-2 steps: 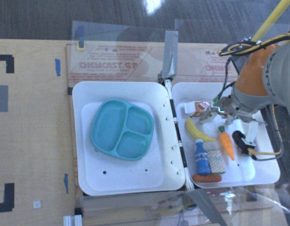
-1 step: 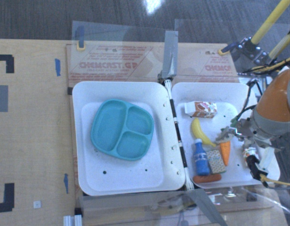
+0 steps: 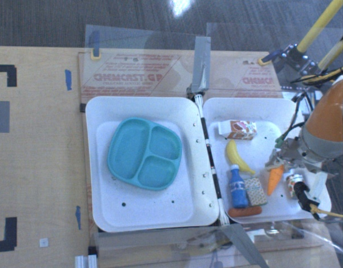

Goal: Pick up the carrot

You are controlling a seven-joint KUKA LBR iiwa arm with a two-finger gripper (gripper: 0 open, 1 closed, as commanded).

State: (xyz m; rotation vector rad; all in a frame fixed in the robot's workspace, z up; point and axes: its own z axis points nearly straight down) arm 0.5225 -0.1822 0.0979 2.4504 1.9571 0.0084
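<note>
Carrot [image 3: 275, 180] lies in the right-hand bin [image 3: 269, 106], toward that bin's 4 o'clock side, its long axis running from about 1 o'clock, the broad end, down to 7 o'clock, the narrow tip. The gripper [image 3: 284, 162] sits right over the broad end, so the carrot trails away from it toward 7 o'clock. How wide the gripper stands, and whether it has any hold on the carrot, I cannot tell; the wrist hardware crowds that spot.

Just beside the carrot's tip at 8 o'clock is a speckled tan block [image 3: 256, 191], and below that at 7 o'clock a red sausage [image 3: 245, 211] lies along the bin's near edge. A blue bottle [image 3: 236, 186] stands at 9 o'clock, with a banana [image 3: 237, 157] above it at 10 o'clock, and a small carton [image 3: 238, 129] further up at 11 o'clock. The left bin [image 3: 104, 108] holds a teal divided plate [image 3: 144, 153], well apart.

As I judge it, the grasp should close across the carrot's short width near the broad end.
</note>
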